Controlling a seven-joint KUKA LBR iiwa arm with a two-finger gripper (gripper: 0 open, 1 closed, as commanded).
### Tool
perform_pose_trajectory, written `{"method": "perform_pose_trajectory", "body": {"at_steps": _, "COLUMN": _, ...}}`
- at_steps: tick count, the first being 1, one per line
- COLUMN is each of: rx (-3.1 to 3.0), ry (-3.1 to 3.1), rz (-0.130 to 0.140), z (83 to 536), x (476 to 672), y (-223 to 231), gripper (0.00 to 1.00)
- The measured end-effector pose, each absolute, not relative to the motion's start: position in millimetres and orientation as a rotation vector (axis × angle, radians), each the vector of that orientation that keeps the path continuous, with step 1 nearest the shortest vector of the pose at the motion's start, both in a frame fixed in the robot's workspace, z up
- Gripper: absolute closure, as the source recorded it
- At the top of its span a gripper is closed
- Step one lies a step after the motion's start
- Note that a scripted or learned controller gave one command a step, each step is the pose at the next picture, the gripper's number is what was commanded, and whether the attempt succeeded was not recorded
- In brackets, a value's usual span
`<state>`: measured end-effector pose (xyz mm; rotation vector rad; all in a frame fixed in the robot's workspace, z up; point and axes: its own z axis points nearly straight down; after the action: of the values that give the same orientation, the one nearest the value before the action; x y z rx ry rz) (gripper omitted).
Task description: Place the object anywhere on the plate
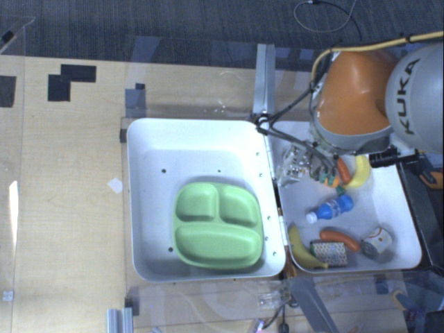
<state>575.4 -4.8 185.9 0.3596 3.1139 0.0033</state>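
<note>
Still picking: your gripper hovers right of the green plate, jaws' state unclear; next, probably grasp something.

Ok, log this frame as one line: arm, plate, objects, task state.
arm: gripper over right bin | plate: green, in left bin, nothing on it | objects: blue bottle, banana, carrot in right bin | task: not yet done

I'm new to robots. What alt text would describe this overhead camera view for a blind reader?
A grey and orange robot arm reaches into the right white bin, which holds two yellow bananas, a small blue bottle, an orange carrot and other small items. The left white bin holds a green divided plastic plate, with nothing on it.
</note>
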Motion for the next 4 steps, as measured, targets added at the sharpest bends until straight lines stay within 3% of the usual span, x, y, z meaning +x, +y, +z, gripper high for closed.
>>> {"method": "perform_pose_trajectory", "body": {"at_steps": 1, "rx": -0.014, "ry": 3.129, "rz": 0.002, "z": 246, "x": 584.1, "y": -22, "gripper": 1.00}}
{"method": "perform_pose_trajectory", "body": {"at_steps": 2, "rx": -0.281, "ry": 3.120, "rz": 0.002, "z": 187, "x": 611.8, "y": -12, "gripper": 1.00}}
{"method": "perform_pose_trajectory", "body": {"at_steps": 3, "rx": -0.771, "ry": 3.036, "rz": 0.001, "z": 187, "x": 585.1, "y": 23, "gripper": 1.00}}
{"method": "perform_pose_trajectory", "body": {"at_steps": 4, "rx": -1.063, "ry": 2.946, "rz": -0.002, "z": 187, "x": 577.9, "y": -15, "gripper": 1.00}}
